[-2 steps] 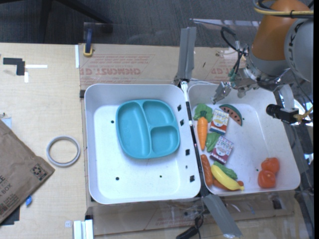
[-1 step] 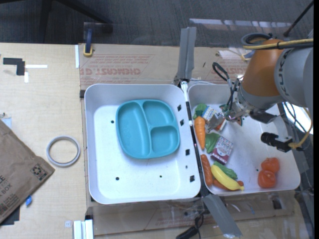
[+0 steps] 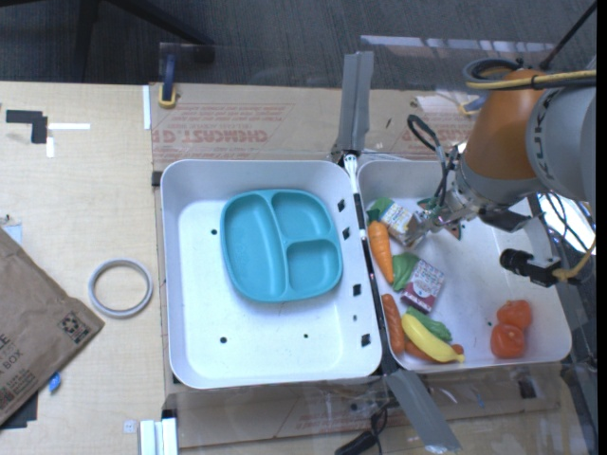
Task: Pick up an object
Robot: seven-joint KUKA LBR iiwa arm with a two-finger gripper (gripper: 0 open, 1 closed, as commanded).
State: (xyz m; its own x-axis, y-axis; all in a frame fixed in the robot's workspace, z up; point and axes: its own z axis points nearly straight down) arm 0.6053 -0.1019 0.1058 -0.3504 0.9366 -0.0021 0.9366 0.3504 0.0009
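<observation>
My gripper (image 3: 436, 231) hangs low over the back of the right bin (image 3: 545, 349), open, with nothing between its fingers. Just to its left lies a small white and green carton (image 3: 401, 217). An orange carrot (image 3: 380, 249) lies along the bin's left wall. Below the gripper are a green pepper (image 3: 402, 270) and a pink and white packet (image 3: 424, 285). Further forward are a yellow banana (image 3: 429, 338) on a green piece, and a red sausage (image 3: 392, 322). A red tomato (image 3: 510, 328) sits at the front right.
The left bin (image 3: 190, 339) holds a teal divided plate (image 3: 282, 245). On the bench to the left lie a tape ring (image 3: 120, 286) and a brown cardboard box (image 3: 33, 335). A black cable clip (image 3: 528, 264) hangs off the arm over the right bin.
</observation>
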